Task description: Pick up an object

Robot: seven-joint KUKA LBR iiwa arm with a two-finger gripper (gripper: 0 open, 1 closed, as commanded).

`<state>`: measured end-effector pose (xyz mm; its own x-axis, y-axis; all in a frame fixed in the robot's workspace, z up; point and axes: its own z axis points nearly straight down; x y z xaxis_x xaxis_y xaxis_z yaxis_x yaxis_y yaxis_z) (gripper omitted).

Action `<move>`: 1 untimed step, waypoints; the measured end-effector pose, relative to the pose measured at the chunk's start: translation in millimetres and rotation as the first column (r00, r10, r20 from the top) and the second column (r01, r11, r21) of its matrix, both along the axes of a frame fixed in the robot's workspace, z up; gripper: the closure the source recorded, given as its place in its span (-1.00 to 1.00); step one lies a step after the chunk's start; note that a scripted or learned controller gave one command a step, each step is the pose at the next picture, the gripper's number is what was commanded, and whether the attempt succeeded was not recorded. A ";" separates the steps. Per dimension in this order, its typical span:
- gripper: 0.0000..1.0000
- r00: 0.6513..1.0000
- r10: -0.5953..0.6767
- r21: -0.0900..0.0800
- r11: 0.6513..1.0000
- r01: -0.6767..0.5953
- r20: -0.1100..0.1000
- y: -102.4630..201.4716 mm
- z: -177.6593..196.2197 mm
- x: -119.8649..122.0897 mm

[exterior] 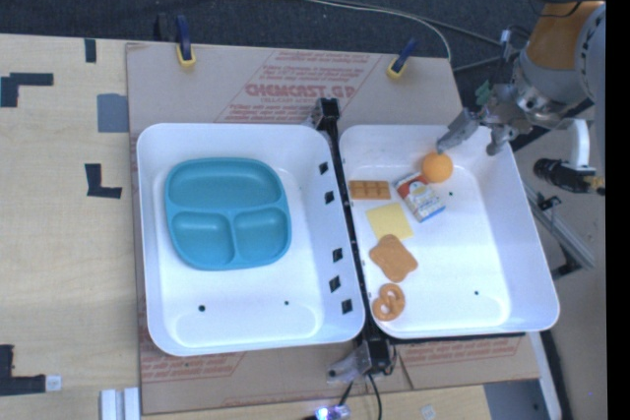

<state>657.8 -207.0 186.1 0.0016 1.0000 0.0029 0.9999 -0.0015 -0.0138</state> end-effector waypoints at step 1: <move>-1.00 1.000 0.003 -0.003 1.000 -0.003 0.011 0.5 7.5 2.9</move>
